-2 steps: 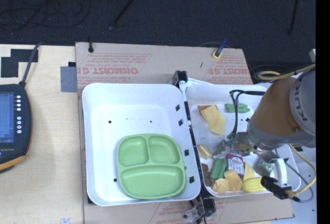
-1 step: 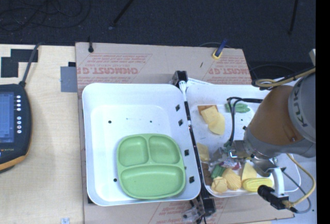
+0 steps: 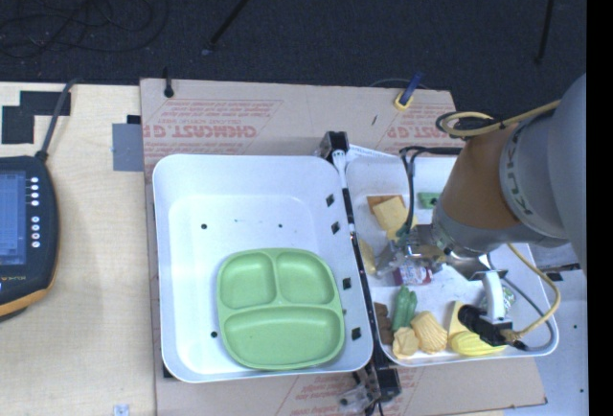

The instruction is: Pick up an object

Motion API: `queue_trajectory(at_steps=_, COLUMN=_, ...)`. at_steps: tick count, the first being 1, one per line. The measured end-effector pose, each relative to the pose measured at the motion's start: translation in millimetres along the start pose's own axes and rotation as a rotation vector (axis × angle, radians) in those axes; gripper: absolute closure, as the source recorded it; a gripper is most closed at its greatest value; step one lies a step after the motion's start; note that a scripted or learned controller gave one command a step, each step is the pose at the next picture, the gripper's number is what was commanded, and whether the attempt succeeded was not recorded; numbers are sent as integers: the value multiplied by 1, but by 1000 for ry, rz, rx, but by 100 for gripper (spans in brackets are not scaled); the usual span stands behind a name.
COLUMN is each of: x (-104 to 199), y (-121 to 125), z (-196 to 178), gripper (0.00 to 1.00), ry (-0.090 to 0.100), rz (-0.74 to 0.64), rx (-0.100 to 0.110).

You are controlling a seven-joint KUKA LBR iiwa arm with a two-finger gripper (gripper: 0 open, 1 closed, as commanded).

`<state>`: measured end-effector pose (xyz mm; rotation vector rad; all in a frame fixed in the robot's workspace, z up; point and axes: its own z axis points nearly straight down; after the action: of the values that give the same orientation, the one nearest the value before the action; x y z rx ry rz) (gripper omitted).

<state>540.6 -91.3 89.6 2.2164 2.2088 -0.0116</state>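
**Bench.** A pale bench (image 3: 86, 337) carries a cardboard sheet (image 3: 249, 117), and two white bins stand side by side on the sheet. A handheld control unit (image 3: 19, 232) lies at the bench's left edge, well apart from the bins.

**Left bin** (image 3: 182, 213). It holds a green divided plate (image 3: 281, 309), lying flat in the near half of the bin with its three compartments facing up.

**Right bin** (image 3: 375, 176). It holds all the loose objects:
- A yellow wedge (image 3: 388, 212) lies toward the far left part of the bin.
- A green vegetable (image 3: 404, 306) lies near the middle, pointing toward the near rim.
- A brown piece (image 3: 381, 318) lies just beside the vegetable, against the left wall.
- A small yellow piece (image 3: 406, 342), a corn cob (image 3: 430, 334) and a yellow fruit (image 3: 467, 343) lie along the near rim. The first two touch each other.

**Arm.** The grey arm (image 3: 498, 189) reaches in from the right, over the right bin.

**Gripper** (image 3: 414, 259). It is low in the bin, between the yellow wedge and the green vegetable, above a small cluttered patch whose contents are too blurred to identify. I cannot tell whether the gripper is open or closed, and nothing can be confirmed as held. The named objects all rest on the bin floor.
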Motion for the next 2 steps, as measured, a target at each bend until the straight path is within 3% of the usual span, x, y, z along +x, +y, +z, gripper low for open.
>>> queue_trajectory(at_steps=1, x=-1, y=65, z=1, gripper=0, ry=2, rz=-1, rx=4)
queue_trajectory(at_steps=2, x=-3, y=102, z=2, gripper=0, ry=5, rz=-3, rx=8)
